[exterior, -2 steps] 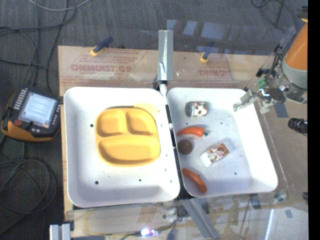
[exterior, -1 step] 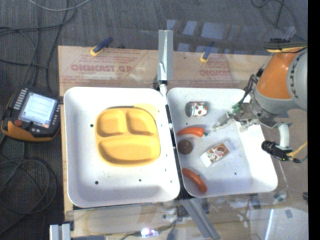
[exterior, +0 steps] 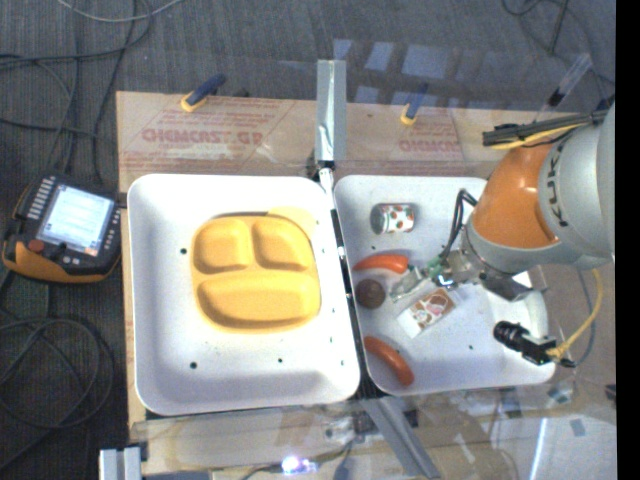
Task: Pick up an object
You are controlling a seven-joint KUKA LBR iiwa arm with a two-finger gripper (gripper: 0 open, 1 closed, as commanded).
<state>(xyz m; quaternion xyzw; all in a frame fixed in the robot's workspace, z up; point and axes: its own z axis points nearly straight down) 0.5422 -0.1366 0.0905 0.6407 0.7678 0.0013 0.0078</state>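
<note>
Two white bins sit side by side on the bench. The left bin (exterior: 160, 298) bears a yellow sectioned tray (exterior: 257, 272) near its middle, with bare white floor around it on every side, widest toward the near rim. The right bin (exterior: 470, 363) is the crowded one: a small patterned can (exterior: 394, 218) lies near the far wall, an orange-red piece (exterior: 381, 264) just below it, a dark brown ball (exterior: 370, 293) close against the left wall, and a second orange-red piece (exterior: 389, 359) near the near-left corner, close to the rim. A small flat card with red marks (exterior: 430, 308) lies toward the bin's middle. The arm (exterior: 545, 203) reaches in from the right, its orange band above the right half of the bin, and the gripper (exterior: 425, 278) is down at the card's far edge, beside a clear crumpled wrapper (exterior: 408, 286) — how far its tips are parted, and whether they have hold of anything, cannot be told from this slant. Open floor remains along the bin's near side, between the orange-red piece and a black fitting (exterior: 518, 339) with a yellow cable at the right.
</note>
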